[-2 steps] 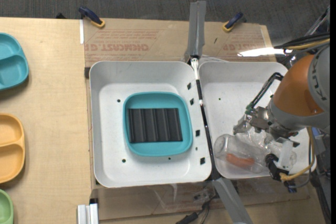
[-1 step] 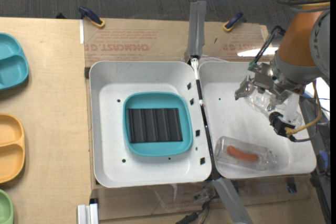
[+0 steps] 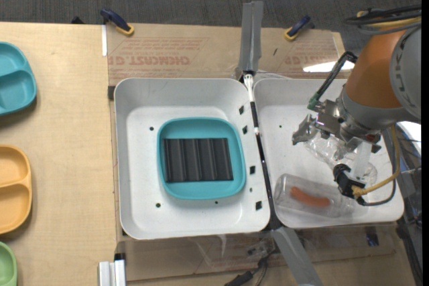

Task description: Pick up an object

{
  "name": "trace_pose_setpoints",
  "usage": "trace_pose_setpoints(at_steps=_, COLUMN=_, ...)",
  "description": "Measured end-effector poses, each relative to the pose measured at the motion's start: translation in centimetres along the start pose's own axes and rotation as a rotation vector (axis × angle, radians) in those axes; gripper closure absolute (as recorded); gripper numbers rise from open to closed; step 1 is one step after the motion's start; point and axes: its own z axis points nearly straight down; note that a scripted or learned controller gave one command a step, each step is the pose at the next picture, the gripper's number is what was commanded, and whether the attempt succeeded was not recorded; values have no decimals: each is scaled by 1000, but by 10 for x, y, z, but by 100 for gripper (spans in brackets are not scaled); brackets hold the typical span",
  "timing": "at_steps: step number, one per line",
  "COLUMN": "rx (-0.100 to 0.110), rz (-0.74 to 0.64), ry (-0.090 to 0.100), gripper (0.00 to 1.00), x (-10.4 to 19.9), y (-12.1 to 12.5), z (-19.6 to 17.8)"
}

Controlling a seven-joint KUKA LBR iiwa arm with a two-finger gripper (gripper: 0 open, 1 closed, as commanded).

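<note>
The two shallow white bins (image 3: 134, 144) look like smooth, slightly glossy plastic; the teal rounded tray (image 3: 200, 192) with dark ribbed insert looks matt plastic; the clear plastic cup (image 3: 312, 197), just below the fingers (image 3: 299, 136), is transparent and shiny; the bench (image 3: 60, 77) looks like pale matt wood.

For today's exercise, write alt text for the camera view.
A grey-and-orange robot arm hangs its end effector over the right white bin, above a clear container with something orange inside. The left bin holds a teal tray.
</note>
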Motion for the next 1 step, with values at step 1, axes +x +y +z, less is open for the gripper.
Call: trace_pose_setpoints(at_steps=1, rx=2, rz=50, ry=0, gripper=100, x=-33, y=26, z=57)
